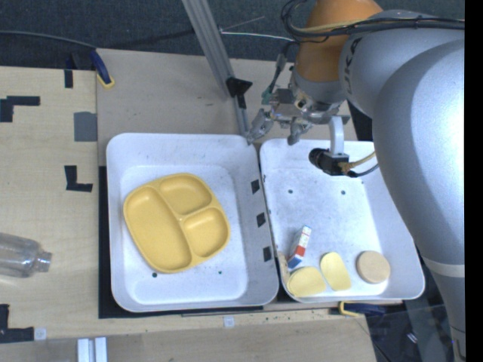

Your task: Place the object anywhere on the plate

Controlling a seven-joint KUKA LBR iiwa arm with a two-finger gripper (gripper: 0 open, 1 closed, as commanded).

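progress: basically zero | gripper point(278, 129) spread open, holding nothing, up at the bins' far edge | objects point(336, 268) sit in right bin | yellow plate point(176, 221) bare in left bin

Even, fairly bright overhead light. Mild glare on the white bins point(181, 145) below the fingers point(256, 127); soft shadows, slightly grainy, arm point(423, 111) blurred at right.
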